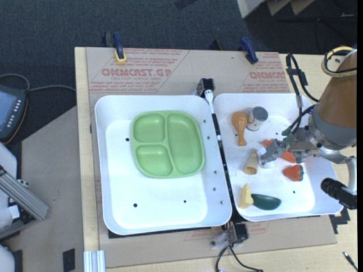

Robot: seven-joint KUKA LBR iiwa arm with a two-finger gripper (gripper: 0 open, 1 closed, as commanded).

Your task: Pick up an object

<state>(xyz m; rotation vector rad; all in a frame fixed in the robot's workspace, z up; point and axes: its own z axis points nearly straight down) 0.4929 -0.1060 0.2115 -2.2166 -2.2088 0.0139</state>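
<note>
Hovering over the right bin (317, 205): gripper (271, 153), low among toys; whether the jaws are spread or pressed together cannot be told. Candidates: tan cone (251, 161) just at seven o'clock of it, orange drumstick (240, 127) at eleven, red pepper (293, 173) at four. Left bin (113, 197): green tray (168, 144). Advice: pick the cone, centre the jaws across its narrow width, descend straight, avoid neighbours.

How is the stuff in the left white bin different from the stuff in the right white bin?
The left bin holds one thing: a green divided tray, big and flat. The right bin holds several small toy foods, such as a tan drumstick, a dark green piece and a red piece. The arm's tool is over the right bin, not the left. Both bins are white and shallow.
</note>
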